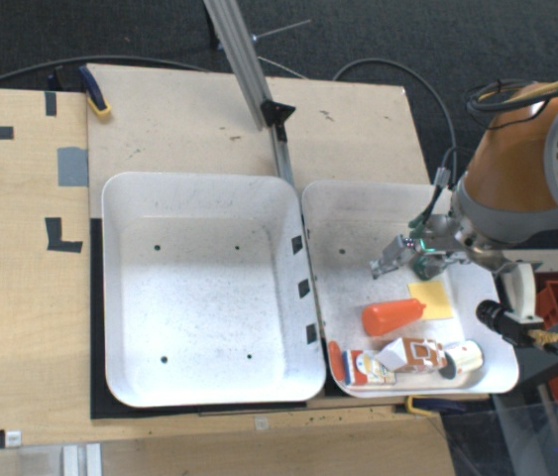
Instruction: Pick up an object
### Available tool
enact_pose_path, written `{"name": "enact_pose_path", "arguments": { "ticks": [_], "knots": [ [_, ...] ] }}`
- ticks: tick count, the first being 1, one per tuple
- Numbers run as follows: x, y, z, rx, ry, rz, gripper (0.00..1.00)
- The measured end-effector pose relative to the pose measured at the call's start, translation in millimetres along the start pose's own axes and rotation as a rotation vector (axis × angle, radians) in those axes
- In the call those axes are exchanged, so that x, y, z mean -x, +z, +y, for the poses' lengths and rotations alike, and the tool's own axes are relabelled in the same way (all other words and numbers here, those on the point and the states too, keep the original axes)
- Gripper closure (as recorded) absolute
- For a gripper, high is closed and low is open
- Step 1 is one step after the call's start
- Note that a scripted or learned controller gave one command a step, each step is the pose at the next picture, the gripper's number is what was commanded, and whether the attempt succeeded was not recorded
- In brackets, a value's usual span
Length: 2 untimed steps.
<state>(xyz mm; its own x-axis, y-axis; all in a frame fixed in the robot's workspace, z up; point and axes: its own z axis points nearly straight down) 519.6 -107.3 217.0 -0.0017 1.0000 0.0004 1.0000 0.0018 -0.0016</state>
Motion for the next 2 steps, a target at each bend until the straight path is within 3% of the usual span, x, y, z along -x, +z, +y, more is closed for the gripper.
{"name": "enact_pose_path", "arguments": {
  "ticks": [2],
  "knots": [
    [-6, 107, 7, -0.006, 0.000, 0.000, 0.00]
  ]
}}
